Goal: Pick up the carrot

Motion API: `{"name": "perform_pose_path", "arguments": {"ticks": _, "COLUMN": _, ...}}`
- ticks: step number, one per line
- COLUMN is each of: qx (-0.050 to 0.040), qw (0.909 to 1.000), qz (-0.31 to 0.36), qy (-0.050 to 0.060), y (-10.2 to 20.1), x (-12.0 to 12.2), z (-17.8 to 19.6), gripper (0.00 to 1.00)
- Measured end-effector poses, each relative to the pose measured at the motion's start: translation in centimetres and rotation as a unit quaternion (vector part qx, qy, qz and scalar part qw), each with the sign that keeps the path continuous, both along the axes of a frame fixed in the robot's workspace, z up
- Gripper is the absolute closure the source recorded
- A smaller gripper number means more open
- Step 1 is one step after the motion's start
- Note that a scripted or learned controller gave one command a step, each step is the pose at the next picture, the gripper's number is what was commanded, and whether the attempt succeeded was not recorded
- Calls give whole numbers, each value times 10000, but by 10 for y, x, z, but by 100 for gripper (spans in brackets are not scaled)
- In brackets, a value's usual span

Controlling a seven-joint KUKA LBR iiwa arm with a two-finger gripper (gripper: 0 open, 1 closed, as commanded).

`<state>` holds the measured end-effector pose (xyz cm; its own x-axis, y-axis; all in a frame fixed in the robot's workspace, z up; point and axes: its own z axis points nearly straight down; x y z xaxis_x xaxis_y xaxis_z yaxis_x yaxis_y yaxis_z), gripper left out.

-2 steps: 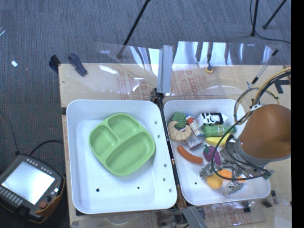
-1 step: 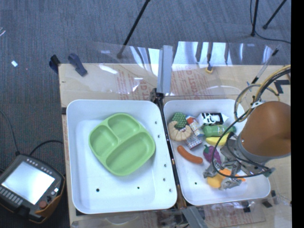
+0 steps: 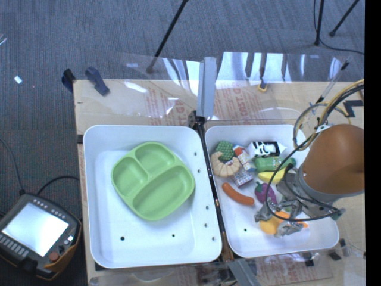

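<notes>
One arm: reaches into the right-hand bin (image 3: 238,234), its gripper (image 3: 284,220) low among the toys.
Grip: cannot tell if it is released or clenched, since wrist and cables cover it.
Carrot (image 3: 293,218): an orange sliver right at the gripper, touching or just under it.
Long axis: seemingly across the bin, side to side.
Sausage (image 3: 238,194): apart, toward the green plate (image 3: 153,180).

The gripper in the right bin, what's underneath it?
Beneath the gripper lie a yellow toy and a bit of orange, possibly the carrot, on the right bin's floor. The arm covers whatever lies further right.
</notes>
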<state>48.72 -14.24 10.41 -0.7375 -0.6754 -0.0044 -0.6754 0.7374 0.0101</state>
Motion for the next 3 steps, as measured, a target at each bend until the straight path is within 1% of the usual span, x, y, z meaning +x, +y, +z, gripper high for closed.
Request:
{"name": "perform_pose_path", "arguments": {"ticks": 1, "qx": -39, "qw": 9955, "qz": -947, "qy": 4, "y": 36, "x": -1, "z": -18, "gripper": 100}}
{"name": "perform_pose_path", "arguments": {"ticks": 2, "qx": -41, "qw": 9955, "qz": -945, "qy": 2, "y": 36, "x": -1, "z": -17, "gripper": 0}}
{"name": "perform_pose_path", "arguments": {"ticks": 3, "qx": -30, "qw": 9958, "qz": -916, "qy": 4, "y": 39, "x": 0, "z": -8, "gripper": 100}}
